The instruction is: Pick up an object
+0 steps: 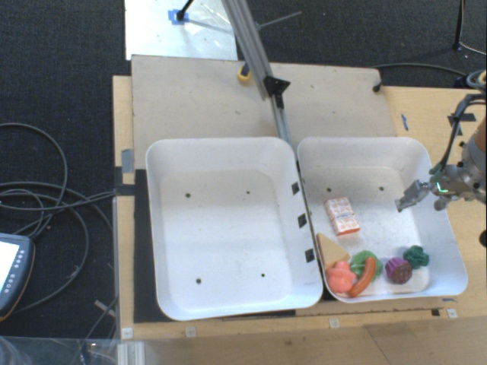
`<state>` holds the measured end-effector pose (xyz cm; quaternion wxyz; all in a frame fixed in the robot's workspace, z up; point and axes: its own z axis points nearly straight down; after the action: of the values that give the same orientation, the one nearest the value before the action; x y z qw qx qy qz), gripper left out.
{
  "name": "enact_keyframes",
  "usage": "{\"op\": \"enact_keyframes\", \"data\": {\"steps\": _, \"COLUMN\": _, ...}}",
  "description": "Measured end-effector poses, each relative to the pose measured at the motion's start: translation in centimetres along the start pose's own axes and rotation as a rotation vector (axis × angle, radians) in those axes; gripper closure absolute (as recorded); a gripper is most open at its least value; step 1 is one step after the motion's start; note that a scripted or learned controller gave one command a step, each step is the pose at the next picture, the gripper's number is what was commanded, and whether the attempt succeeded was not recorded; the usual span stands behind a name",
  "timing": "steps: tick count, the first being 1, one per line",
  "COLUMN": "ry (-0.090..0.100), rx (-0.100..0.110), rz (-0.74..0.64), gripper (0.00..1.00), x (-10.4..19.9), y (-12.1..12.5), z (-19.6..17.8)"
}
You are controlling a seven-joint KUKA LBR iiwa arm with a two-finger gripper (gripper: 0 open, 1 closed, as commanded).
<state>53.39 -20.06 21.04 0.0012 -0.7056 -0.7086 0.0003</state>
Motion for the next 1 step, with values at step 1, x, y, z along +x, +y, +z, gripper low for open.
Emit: {"op": "enact_keyframes", "data": {"steps": 1, "ry": -0.001, "rx": -0.004, "rz": 0.001, "gripper": 0.00, "x": 0.00, "y": 0.09, "z": -0.20}}
